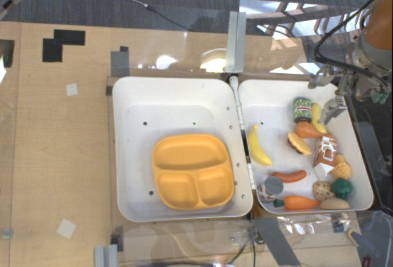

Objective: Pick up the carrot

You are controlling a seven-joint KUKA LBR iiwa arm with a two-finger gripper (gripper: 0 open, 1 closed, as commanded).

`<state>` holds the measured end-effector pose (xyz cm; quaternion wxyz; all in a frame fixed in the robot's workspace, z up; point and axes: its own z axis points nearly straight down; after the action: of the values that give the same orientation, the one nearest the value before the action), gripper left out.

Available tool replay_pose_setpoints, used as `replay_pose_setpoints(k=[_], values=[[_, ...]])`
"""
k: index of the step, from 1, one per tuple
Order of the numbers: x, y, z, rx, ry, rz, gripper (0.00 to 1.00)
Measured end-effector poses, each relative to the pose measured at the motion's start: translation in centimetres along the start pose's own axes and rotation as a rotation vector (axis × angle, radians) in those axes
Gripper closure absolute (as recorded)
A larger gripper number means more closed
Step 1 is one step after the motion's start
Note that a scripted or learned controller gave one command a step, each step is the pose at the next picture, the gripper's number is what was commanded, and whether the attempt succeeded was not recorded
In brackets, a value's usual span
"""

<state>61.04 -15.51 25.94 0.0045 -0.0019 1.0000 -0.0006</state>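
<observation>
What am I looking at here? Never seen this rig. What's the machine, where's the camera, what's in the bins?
One camera, fixed above a wooden bench, looks down at a slant. The grey robot arm with an orange band reaches in from the right; its two-finger gripper hangs over the upper right corner of the right-hand shallow white bin, with nothing visibly held.

The left-hand shallow white bin holds a yellow plastic tray with three compartments.

The right bin holds toy food: a yellow banana by the left wall, a red sausage, a green-labelled can, a small broccoli head and several other pieces. The orange carrot with a green top, the thing to be picked up, lies along the bin's near edge, well away from the gripper.
</observation>
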Motion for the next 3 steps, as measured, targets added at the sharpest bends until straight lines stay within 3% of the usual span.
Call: replay_pose_setpoints(k=[1, 2, 3], values=[[2.3, -1.6, 16.5, -0.002, 0.009, 0.026, 0.00], [-2.9, 4.0, 17.1, -0.002, -0.005, 0.186, 0.00], [-3.2, 4.0, 15.7, -0.001, -0.015, 0.181, 1.00]])
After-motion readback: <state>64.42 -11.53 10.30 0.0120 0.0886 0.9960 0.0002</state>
